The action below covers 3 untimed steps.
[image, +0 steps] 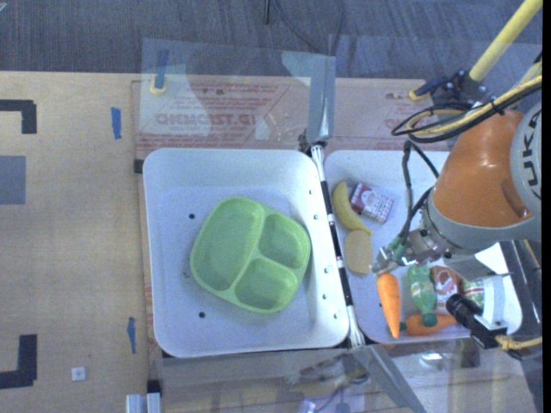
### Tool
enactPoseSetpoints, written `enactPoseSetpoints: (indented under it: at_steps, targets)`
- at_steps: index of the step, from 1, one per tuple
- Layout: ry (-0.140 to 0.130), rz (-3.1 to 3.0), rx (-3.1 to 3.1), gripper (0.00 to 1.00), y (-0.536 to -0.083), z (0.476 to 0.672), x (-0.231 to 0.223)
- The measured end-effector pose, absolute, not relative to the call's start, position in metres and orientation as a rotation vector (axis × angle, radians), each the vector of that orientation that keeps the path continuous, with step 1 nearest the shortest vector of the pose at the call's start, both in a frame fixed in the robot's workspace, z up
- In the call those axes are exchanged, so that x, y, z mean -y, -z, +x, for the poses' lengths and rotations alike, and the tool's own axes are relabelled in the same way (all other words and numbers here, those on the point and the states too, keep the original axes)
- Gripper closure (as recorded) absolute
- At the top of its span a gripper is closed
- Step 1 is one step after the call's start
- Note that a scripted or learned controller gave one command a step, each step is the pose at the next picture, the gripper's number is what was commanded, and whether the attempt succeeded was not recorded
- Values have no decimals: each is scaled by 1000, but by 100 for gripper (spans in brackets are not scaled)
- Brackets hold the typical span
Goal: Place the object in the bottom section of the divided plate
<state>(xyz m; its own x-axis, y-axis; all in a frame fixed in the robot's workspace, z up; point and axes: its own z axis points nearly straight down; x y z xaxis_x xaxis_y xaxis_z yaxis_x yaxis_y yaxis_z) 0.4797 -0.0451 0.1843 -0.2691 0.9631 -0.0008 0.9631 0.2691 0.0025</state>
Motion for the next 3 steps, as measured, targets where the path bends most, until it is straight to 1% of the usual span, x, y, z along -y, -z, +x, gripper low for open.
enactPoseSetpoints:
  at_steps: [1, 2, 3]
  targets:
    - [0, 2256, -2184, 100, -197, 480, 51]
    - [0, 2055, -2376, 100, -184, 528, -53]
    - [0, 2061, -2369, 100, -184, 545, -45]
